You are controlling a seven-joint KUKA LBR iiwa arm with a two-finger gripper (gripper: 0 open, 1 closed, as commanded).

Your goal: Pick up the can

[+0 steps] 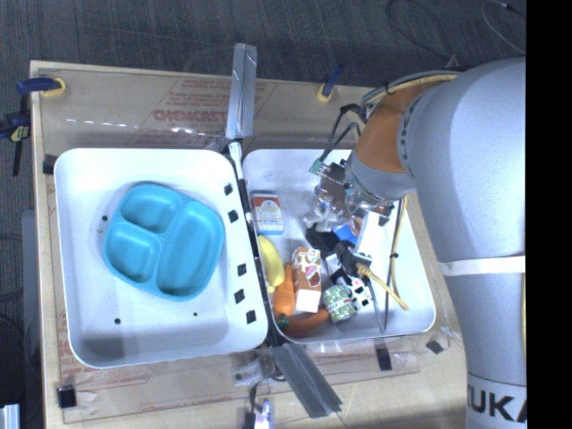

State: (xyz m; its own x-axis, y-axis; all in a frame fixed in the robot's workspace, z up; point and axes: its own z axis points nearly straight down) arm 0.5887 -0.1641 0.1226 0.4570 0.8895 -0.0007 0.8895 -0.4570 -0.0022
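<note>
My jaws (pixel 344 239) hang low over the can (pixel 339 303), just above it in the right bin (pixel 420 315), to grab it; I cannot tell their state

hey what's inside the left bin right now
One blue tray with three compartments lies inside the left bin. Whatever may lie under the tray is covered.
</note>
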